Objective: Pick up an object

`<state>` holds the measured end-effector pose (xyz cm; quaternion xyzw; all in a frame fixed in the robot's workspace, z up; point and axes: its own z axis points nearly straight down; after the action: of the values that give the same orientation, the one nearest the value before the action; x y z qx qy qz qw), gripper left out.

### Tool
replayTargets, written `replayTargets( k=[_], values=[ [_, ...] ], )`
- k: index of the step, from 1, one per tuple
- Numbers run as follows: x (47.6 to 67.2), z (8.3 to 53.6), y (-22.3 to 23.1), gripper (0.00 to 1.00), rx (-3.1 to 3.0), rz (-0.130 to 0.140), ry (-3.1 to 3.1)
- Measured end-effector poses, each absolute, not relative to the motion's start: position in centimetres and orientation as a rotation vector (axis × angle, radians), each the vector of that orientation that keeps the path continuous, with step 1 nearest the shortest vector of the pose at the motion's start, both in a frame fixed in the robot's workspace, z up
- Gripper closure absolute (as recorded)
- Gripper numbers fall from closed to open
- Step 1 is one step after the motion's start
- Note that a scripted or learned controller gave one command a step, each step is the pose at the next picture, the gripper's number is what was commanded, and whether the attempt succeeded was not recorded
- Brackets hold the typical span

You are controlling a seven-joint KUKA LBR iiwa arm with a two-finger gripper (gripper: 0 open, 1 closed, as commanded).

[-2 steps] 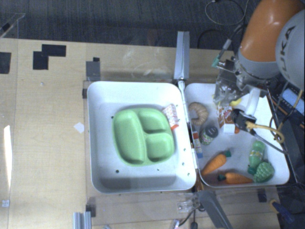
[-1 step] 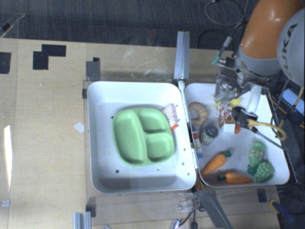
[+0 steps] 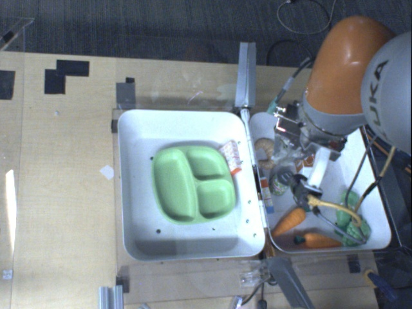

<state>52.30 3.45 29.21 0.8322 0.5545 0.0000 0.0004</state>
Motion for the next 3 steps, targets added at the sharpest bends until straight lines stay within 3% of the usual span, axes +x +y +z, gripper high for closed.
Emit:
replayTargets(
  k=[1, 2, 3],
  values=[
    [49.4, 29.2, 6.4, 1.0, 2.806, -0.003, 1.413],
    [48.8, 28.0, 11.7, 1.0, 2.893, -0.004, 1.227],
    [49.0, 28.8, 11.8, 1.0, 2.888, -0.007, 1.237]
  ],
)
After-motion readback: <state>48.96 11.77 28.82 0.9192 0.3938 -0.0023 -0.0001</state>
